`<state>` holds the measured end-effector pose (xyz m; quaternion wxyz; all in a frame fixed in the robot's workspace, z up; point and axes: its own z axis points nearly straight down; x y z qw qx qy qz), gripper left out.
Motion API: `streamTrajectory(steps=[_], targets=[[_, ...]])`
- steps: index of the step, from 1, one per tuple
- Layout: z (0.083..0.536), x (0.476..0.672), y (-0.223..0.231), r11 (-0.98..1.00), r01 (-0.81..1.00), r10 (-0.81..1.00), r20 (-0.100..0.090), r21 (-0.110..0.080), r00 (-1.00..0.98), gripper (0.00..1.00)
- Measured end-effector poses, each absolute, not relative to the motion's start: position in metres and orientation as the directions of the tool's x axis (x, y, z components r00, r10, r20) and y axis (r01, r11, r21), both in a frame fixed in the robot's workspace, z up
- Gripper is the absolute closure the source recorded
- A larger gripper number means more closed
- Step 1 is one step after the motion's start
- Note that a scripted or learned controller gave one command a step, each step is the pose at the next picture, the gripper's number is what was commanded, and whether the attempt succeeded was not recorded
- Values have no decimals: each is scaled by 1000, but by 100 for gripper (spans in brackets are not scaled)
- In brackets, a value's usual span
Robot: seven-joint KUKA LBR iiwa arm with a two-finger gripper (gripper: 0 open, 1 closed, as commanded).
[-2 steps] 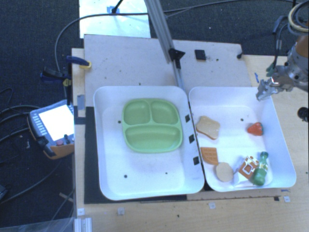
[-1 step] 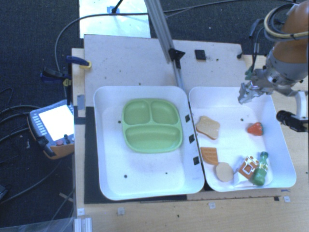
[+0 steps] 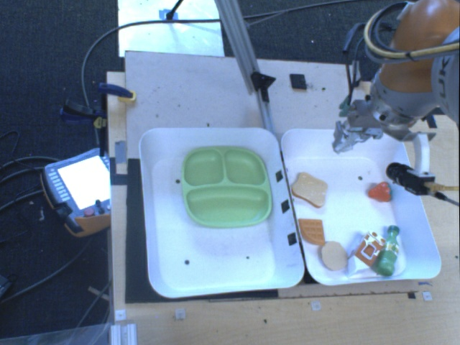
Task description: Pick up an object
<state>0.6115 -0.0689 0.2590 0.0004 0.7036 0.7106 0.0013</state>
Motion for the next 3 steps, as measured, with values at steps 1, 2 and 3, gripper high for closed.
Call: streamTrajectory(steps=[1, 2, 3], targets=[[250, 601, -14, 10, 1000, 1000, 1, 1, -10, 100], [230, 604, 36, 10, 1000, 1000, 2, 0, -10, 100], [237, 604, 87, 11, 1000, 1000, 3, 2, -11, 100]])
